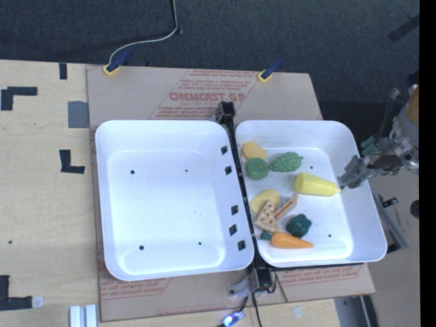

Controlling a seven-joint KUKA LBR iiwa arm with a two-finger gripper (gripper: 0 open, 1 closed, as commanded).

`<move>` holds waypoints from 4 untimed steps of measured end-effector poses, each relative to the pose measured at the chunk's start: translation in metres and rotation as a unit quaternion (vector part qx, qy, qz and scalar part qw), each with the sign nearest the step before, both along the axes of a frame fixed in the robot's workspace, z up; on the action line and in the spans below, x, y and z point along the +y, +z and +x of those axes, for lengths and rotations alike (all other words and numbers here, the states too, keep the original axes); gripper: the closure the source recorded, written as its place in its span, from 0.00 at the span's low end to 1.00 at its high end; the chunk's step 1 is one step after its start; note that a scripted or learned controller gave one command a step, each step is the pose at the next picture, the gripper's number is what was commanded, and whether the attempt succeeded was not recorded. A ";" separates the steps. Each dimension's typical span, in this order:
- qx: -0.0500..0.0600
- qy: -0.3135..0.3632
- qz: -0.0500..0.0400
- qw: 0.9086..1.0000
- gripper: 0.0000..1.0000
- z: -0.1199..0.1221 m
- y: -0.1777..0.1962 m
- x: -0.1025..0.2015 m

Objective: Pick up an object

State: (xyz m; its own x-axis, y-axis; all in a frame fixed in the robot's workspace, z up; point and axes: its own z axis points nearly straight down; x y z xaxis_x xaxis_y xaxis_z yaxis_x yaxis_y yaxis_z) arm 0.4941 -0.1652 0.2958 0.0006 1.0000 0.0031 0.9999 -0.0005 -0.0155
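The grey two-finger end effector (pixel 354 171) hangs over the right rim of the right-hand shallow white plastic bin (pixel 349 138); whether it is wide or narrow I cannot tell. Just beside its tip, toward the bin's middle, lies a smooth yellow plastic pepper-shaped toy (pixel 315 184), resting on its side. Both bins sit on a brown cardboard sheet (pixel 197 90) on the pale tabletop (pixel 41 196), with dark carpet (pixel 82 16) beyond.

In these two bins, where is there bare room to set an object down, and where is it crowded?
The left bin has its whole floor bare. In the right bin, bare floor lies along the far wall and in the near right corner, right of the orange carrot. It is crowded near the divider, from the green ball down to the carrot. The gripper is beside the yellow piece.
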 end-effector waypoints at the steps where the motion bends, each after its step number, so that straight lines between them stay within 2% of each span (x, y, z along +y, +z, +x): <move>1: -0.016 0.002 -0.004 1.000 1.00 -0.010 0.157 0.017; 2: -0.013 0.002 -0.003 1.000 1.00 0.029 0.240 0.025; 3: 0.002 0.000 0.000 1.000 1.00 -0.013 0.025 0.041; 4: -0.018 0.002 -0.004 1.000 1.00 0.069 0.218 0.050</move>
